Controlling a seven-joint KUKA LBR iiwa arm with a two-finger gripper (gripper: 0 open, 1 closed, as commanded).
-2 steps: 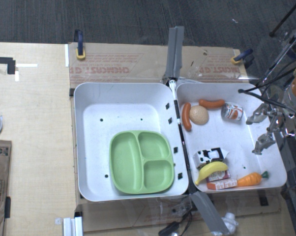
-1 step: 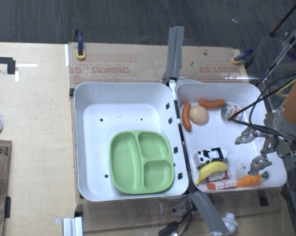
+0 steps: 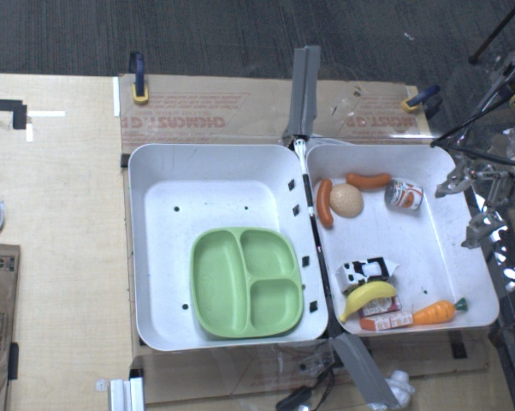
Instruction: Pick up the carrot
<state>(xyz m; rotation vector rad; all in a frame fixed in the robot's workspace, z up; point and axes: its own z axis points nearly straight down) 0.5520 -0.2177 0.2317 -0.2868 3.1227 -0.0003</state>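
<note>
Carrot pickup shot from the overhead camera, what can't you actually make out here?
- End effector, camera view: it sits among dark cables and metal at the right edge, so its state is unreadable.
- Small can: label too small and blurred to read.
- Red box: partly covered by the banana; print illegible.
- Carrot: whether it touches the bin wall is unclear.

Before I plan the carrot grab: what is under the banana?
The banana lies over a black-and-white carton and a red box; their covered parts are hidden. The carrot lies beside it.
</note>
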